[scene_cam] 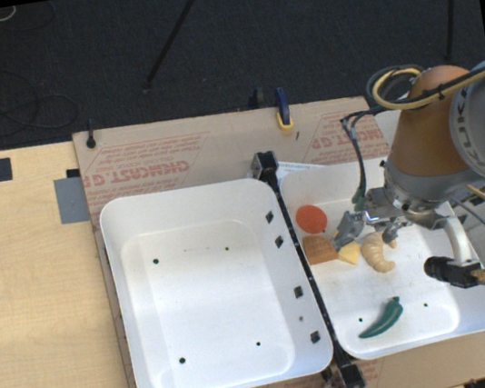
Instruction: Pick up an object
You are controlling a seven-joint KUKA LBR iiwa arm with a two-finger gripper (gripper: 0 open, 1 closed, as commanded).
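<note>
Camera view, looking down at a slant on a bench (25, 271) of pale wood; a brown cardboard sheet (172, 159) lies over its middle, and two shallow white bins sit on it side by side.

Left bin (136, 217) takes up centre frame; small dark dots show on its floor; a black divider strip (291, 254) with clips runs between it and the right bin (471, 321).

Right bin, centre-right of frame, holds the objects; an orange ball (311, 217) in its upper left part; a tan block (320, 250) just below the ball, near the divider; a pale yellow wedge (350, 255) touching the block's right end; a beige, lumpy croissant-shaped piece (378, 253) just right of the wedge; a green pepper-shaped object (382, 318) lies apart, lower in the bin, tilted.

Arm (441, 141) enters from right of frame, orange band uppermost, grey body behind; cables loop over its top and down its right side.

Gripper (367, 221) hangs low over the cluster of wedge and beige piece, just right of the ball; whether its metal parts are spread or pressed together cannot be told from this angle; nothing can be seen pinched.

A blue-and-yellow clamp (282, 108) grips the cardboard's upper edge; dark carpet (198, 39) and cables fill the top of frame.
</note>
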